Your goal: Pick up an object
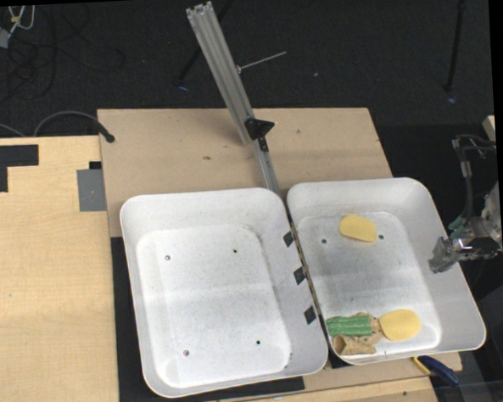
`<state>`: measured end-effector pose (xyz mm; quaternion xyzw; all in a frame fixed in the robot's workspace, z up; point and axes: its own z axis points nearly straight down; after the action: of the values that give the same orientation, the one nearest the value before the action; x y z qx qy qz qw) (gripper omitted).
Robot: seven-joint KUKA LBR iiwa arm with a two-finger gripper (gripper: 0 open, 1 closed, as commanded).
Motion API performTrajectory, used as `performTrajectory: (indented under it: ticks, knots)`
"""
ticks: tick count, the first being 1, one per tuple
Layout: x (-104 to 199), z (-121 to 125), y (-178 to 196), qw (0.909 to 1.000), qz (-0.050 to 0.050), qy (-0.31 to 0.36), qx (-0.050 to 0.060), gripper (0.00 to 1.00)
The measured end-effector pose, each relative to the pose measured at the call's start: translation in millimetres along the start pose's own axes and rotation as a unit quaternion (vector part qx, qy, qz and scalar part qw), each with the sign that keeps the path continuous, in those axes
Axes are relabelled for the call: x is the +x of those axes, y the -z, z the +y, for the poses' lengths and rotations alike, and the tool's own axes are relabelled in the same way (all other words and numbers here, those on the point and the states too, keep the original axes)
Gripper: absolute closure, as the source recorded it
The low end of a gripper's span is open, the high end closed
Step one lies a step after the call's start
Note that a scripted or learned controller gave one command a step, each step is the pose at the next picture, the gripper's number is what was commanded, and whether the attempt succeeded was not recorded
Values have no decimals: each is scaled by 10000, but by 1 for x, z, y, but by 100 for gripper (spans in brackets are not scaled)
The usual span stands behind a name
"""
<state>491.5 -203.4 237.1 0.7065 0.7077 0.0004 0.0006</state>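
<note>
Bins, two, shallow and white, side by side on the counter [333, 140].

Left bin [208, 292]: no objects seen inside.

Right bin [383, 264]: yellow piece [358, 228] near its far middle; second yellow piece [400, 324], green toy [349, 324] and tan lump [359, 343] clustered touching at its near edge.

Gripper [446, 256]: at the right bin's right rim, entering from the right, nothing visibly held. State of jaws: cannot tell, too small and dark.

Key relation: far yellow piece lies leftward of the gripper, slightly farther from the camera, standing apart from everything else; its long axis runs roughly left-right. Judged the easier pick; the near cluster risks a crowded grasp.
</note>
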Motion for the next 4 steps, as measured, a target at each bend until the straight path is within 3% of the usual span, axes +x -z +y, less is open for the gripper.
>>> performTrajectory:
  ticks: [3, 4]
  knots:
    - [172, 25, -4, 10000, 16, 17, 35, 100]
    - [226, 46, -7, 10000, 12, 15, 20, 100]
